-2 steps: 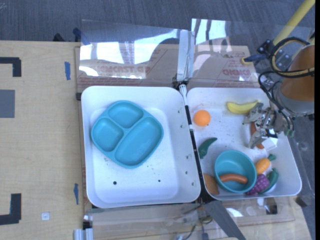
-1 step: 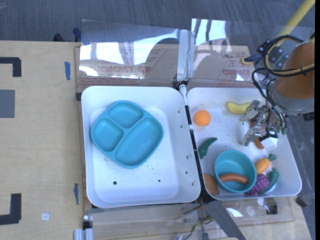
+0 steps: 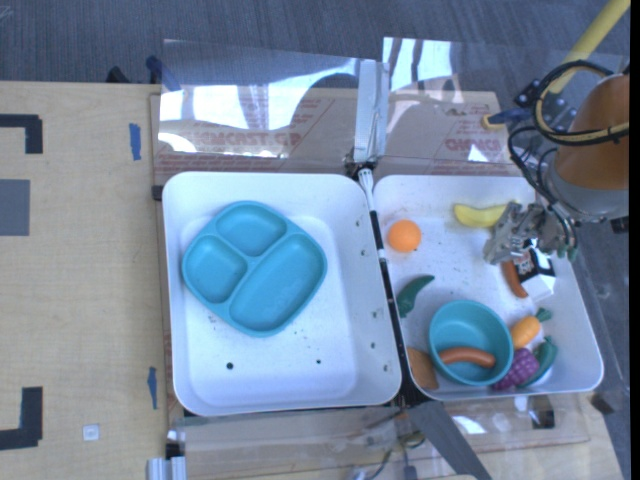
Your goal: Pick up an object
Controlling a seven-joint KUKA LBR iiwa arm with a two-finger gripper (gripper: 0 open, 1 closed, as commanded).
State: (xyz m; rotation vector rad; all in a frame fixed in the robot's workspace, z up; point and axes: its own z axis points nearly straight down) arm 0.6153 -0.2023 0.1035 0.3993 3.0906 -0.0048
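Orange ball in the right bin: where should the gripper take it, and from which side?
Across the middle of the orange ball, coming straight down from above. It is round, so any pair of opposite sides should do. It lies apart from the banana and green pepper, though the bin's left wall is close, so probably close parallel to that wall.

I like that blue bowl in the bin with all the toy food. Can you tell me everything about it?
The blue bowl is round, teal and looks like smooth plastic. It stands upright near the front of the right bin. An orange-red sausage lies inside it. A green leafy piece lies just beyond its upper left rim, purple grapes sit close by its right side, and a tan piece pokes out at its lower left.
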